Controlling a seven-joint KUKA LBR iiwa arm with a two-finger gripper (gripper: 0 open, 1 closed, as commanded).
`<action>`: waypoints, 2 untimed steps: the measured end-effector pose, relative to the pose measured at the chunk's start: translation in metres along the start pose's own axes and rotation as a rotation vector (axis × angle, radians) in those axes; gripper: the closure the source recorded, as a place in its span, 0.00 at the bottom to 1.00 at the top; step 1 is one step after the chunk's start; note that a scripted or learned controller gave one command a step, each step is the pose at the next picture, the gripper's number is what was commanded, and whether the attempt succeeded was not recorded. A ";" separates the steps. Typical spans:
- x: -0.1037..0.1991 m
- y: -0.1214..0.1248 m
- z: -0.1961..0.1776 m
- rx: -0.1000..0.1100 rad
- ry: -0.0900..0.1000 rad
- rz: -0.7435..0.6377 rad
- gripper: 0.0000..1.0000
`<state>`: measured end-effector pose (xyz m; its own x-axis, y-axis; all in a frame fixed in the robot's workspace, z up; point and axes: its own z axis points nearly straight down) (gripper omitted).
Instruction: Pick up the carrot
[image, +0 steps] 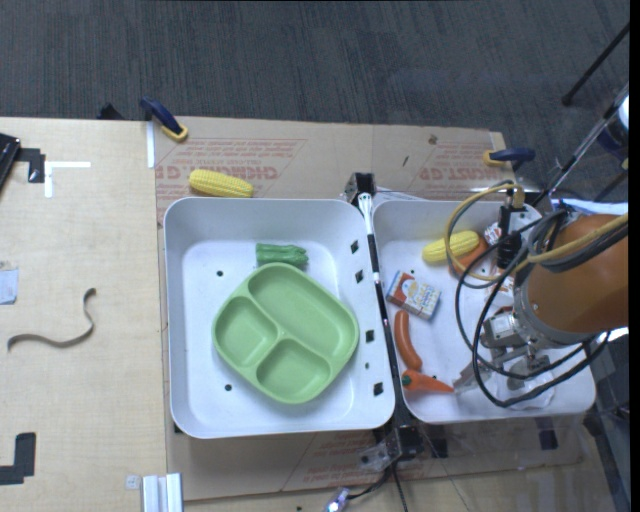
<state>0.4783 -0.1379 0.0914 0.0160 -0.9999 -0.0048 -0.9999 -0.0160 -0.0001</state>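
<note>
The carrot (428, 382), small, orange and tapered, lies near the front left corner of the right bin (400, 222). My gripper (488, 368) hangs low over the front of that bin, just right of the carrot's thin end. It sits under the grey wrist and orange band (580, 285), and cables partly cover it. I see nothing held in it.
In the right bin lie a red sausage (404, 338), a small printed box (414, 295) and a yellow corn cob (452, 246). The left bin (185, 330) holds a green divided plate (286, 334) and a green vegetable (281, 255). Another corn cob (220, 183) lies on the cardboard behind.
</note>
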 end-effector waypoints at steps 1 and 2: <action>0.018 0.000 0.000 0.002 0.001 0.161 0.00; -0.036 0.000 0.001 -0.001 0.000 0.035 0.00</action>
<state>0.4778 -0.1023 0.0910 -0.0189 -0.9998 -0.0048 -0.9998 0.0189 0.0011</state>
